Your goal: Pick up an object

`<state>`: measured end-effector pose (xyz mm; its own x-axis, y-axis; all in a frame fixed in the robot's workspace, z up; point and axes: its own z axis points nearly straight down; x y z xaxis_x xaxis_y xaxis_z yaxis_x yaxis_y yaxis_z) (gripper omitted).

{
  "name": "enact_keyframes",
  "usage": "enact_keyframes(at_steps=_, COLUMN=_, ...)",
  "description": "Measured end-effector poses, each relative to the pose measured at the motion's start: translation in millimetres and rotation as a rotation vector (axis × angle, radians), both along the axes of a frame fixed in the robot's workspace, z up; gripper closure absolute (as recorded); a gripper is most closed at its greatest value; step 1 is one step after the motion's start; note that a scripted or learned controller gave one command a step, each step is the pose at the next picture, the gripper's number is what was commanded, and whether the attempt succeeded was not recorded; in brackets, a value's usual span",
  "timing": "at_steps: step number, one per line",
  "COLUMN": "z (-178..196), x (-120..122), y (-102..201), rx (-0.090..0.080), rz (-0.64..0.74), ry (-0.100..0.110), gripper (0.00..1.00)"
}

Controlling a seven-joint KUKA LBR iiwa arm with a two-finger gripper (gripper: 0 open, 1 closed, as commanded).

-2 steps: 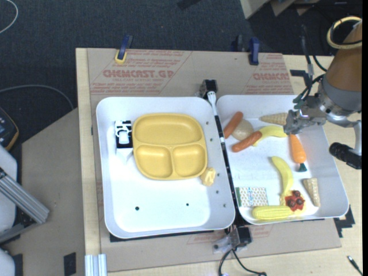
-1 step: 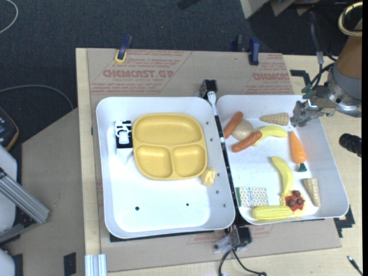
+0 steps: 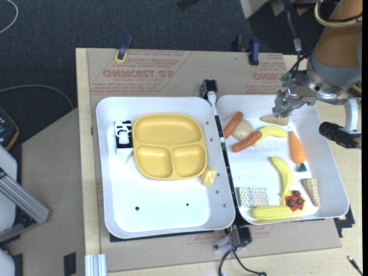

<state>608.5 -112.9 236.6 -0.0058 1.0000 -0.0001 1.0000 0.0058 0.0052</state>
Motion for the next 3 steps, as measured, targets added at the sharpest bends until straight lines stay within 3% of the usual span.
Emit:
enact_keyframes(at_steps=1, z=-20.0, x=23.0, y=44.2, rx=0.0, rz=0.0, ry=0.002, gripper=1.0)
enact_keyframes(at_steps=2, z=-3.4, x=20.3, y=40.4, rx=-0.001, rz=-0.005, ry=0.0, gripper=1.0)
enact_keyframes(at_steps=3, z=-9.7, x=14.7, y=37.8, rx=0.0, rz=-0.006, ry=0.007, gripper=1.0)
